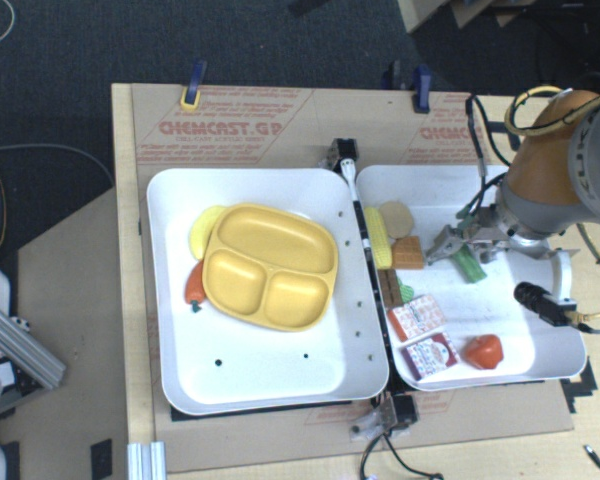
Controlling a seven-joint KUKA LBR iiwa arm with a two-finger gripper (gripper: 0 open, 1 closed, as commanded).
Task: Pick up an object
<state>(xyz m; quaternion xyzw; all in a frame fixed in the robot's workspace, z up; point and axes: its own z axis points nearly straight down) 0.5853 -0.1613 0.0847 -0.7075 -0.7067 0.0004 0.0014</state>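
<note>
Nearest lay one red tomato [483, 351] beside two red-white packets [421, 334]. At one o'clock, the gripper [467, 251] touched a small green piece [471, 265]; its grip couldn't be told.

The light is bright and even, coming from above. The two white bins shine the most — the left bin [175, 268] is so bright its floor looks flat and washed out. Shadows are soft and small, like the thin dark edge under the yellow tray [270, 266]. The dark carpet [130, 18] around the table [280, 118] stays dim. The picture is a bit grainy, and small things look fuzzy — the corners most of all.
</note>
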